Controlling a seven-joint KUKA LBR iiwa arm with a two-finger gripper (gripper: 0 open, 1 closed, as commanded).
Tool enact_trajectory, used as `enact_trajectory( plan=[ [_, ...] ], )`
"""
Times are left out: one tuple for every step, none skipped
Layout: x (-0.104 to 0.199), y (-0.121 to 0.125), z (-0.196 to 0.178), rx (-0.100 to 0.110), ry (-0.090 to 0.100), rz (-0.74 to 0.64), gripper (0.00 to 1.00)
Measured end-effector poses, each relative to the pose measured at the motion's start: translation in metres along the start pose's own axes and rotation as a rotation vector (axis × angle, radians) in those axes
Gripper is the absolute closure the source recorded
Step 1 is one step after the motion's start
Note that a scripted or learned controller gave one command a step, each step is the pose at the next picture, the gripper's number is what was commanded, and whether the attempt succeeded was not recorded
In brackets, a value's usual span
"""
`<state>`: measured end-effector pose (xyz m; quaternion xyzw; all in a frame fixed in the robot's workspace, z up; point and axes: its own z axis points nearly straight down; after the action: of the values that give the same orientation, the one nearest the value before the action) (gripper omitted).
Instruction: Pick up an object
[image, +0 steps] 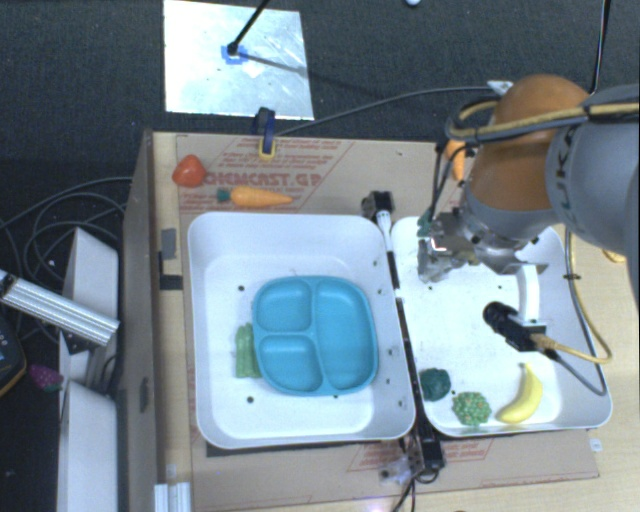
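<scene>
The things I could pick up lie in a row along the near edge of the right bin. A yellow banana sits toward the near right corner, a knobbly green piece is just beside it, and a dark teal lump is next along toward the near left corner. All three rest on the bin floor, and nothing is lifted.

The gripper hangs low over the far left corner of that same bin. It is well apart from the row and close to the wall shared with the left bin.

My main worry is a grab at bare floor, because I see no object under the tool in that corner. It could come up with nothing or clip the dividing wall. If I steer it to the row instead, the banana and the green piece lie so close that closing on one may nudge the other (the rim behind them leaves little room).

The wrist hides the tool's working end, so I cannot tell how far open it is. It probably holds nothing, though I would not swear to that.

Over in the left bin, a blue divided plate has a green strip against its left side.
</scene>
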<state>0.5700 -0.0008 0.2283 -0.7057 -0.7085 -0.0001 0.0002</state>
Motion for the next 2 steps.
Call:
enact_trajectory(
  plan=[
    [-0.021,-0.036,-0.023,-0.001,0.000,0.003,1.00],
    [0.021,-0.008,0.000,-0.001,0.000,0.000,1.00]
  ],
)
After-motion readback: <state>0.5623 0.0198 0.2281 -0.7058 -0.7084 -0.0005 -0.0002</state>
